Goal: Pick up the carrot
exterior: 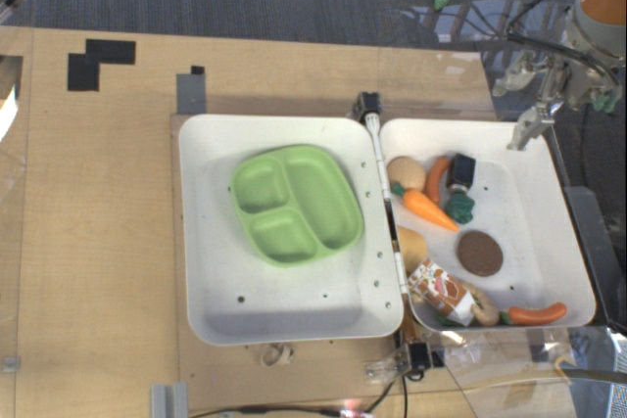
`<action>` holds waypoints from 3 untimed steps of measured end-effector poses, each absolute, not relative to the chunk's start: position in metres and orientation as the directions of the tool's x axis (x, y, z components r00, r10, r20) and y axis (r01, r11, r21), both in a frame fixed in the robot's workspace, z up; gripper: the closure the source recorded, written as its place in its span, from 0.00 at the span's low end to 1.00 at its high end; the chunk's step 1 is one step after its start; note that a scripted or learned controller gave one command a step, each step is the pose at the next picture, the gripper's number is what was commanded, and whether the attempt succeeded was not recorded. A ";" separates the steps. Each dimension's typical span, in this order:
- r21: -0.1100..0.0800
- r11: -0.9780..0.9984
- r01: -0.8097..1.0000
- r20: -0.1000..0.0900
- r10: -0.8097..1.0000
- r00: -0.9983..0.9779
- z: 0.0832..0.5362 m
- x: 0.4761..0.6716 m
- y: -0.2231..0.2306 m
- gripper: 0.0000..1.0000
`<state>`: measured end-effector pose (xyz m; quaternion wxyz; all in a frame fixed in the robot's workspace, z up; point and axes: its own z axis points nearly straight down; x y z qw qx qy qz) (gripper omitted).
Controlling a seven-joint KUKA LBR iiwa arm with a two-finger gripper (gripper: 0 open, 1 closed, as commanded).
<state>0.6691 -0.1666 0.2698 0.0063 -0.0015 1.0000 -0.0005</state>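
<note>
In the right bin (pixel 549 210), the carrot (pixel 428 207) lay toward ten o'clock, tip pointing to four, between an egg (pixel 406 174) and a cookie (pixel 480 253). The tool (pixel 537 119) hovered at the bin's one o'clock corner, released, grasping nothing.

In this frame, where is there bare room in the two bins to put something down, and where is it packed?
Free: the left bin floor all around the green plate, and the right bin along its right wall, beyond the brown cookie. Crowded: the right bin's left side, around the carrot, and its near-left corner with the snack packet.
</note>
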 end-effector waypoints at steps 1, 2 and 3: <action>0.005 0.999 -0.042 -0.004 -0.042 -0.999 0.178 0.637 -0.096 0.00; -0.002 0.998 -0.056 -0.018 -0.056 -0.998 0.090 0.597 -0.088 0.00; -0.002 0.998 -0.062 -0.028 -0.062 -0.998 0.104 0.601 -0.086 1.00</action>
